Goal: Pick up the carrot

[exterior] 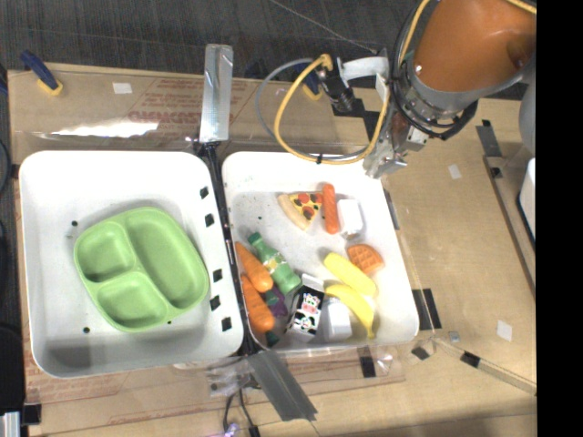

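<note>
The arm comes in from the right with its orange band (474, 35) high above the far right corner of the right bin (241, 176). Its wrist points down and toward the bin, and the tool (387, 157) hangs just over the bin's far rim, near that corner. Whether the tool is spread or clenched cannot be told from here (it is small and seen end-on), and nothing shows between its tips. A yellow cable (291, 107) loops from the wrist out behind the bin.

The carrot (253, 267) lies inside the right bin along its left wall, well apart from the tool. A second orange carrot-like piece (258, 308) lies just nearer along the same wall. Beside them sits a green bottle-shaped toy (273, 264). Toward the bin's far side lie a pizza slice (301, 209), an orange-red stick (329, 208) and a small white block (350, 217); a round orange piece (364, 259) and two bananas (351, 285) lie on the bin's right side. At the near edge rests a small black-and-white carton (309, 312) whose print cannot be read.

The left bin (36, 180), touching the right bin's left side, holds a green divided plate (139, 268).

Both bins stand on a brown table (455, 244) with bits of tape, and dark carpet (118, 12) lies beyond. Faint red printing on the surface behind the bins is illegible.
</note>
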You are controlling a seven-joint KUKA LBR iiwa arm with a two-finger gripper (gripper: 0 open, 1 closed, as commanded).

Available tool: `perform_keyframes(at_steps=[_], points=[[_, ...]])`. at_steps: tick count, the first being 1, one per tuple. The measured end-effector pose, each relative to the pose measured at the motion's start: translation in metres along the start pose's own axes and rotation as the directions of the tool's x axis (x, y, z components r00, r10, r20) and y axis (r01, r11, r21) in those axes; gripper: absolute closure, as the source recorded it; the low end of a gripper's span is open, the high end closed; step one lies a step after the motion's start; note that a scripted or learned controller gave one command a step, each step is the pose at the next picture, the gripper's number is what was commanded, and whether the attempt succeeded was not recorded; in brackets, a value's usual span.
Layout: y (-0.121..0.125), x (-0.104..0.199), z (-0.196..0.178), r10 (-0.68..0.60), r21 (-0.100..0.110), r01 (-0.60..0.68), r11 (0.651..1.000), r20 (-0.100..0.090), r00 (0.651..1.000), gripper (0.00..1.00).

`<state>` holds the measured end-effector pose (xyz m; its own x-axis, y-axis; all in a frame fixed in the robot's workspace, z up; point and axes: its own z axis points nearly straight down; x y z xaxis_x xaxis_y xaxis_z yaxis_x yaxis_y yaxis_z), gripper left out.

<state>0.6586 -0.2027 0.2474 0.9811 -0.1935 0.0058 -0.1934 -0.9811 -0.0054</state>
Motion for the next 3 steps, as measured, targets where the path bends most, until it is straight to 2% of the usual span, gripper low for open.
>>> perform_keyframes(at_steps=[1, 2, 3], points=[[0.005, -0.003, 0.093, -0.001, 0.001, 0.001, 1.000, 0.014, 1.000, 1.00], [0.004, 0.001, 0.053, -0.003, 0.001, 0.003, 1.000, 0.001, 1.000, 1.00], [0.006, -0.002, 0.097, -0.001, 0.001, 0.001, 1.000, 0.010, 1.000, 1.00]])
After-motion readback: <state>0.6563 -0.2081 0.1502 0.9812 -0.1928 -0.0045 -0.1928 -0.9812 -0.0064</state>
